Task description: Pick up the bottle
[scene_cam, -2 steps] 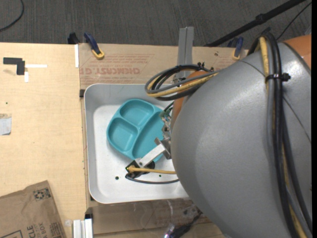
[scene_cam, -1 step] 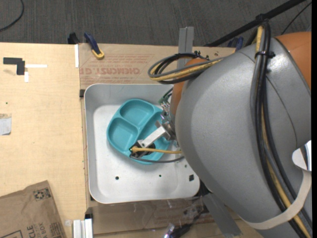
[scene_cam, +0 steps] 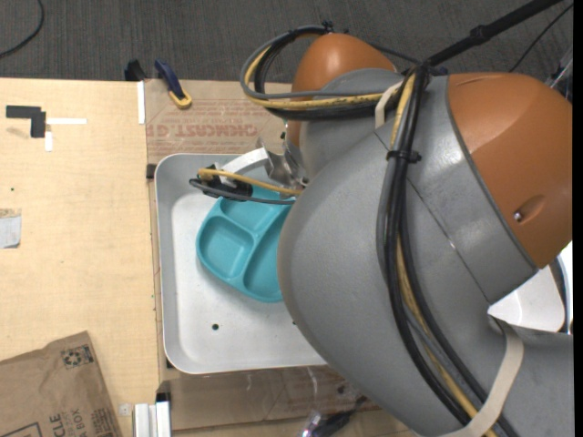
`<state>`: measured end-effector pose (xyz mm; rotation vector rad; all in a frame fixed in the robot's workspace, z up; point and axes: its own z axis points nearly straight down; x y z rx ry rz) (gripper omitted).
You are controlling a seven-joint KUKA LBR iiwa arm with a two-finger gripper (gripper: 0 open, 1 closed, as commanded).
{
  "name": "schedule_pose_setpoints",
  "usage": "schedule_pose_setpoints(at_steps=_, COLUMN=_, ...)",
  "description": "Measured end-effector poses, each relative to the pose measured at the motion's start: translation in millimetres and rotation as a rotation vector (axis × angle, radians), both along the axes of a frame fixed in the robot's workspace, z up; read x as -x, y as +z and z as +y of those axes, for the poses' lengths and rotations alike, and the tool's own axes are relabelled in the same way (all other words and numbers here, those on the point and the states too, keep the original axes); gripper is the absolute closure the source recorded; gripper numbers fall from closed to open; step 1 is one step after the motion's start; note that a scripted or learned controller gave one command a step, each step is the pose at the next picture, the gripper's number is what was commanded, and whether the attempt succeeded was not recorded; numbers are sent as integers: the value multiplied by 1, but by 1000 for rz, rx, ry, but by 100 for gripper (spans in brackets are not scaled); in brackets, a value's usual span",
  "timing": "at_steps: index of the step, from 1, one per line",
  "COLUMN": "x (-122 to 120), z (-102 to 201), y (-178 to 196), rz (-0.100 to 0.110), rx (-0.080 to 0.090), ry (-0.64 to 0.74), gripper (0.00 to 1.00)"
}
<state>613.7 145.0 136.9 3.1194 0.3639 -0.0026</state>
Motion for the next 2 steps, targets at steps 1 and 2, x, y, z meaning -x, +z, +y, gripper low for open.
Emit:
schedule_pose_setpoints(at_steps=1, x=57, z=83, y=71, rz=0, rx=1, ry=-5, gripper=0)
schedule_pose_setpoints(at_steps=2, x=129, z=80, y=-27, rz=5, rx=5, ry=-21, gripper=0)
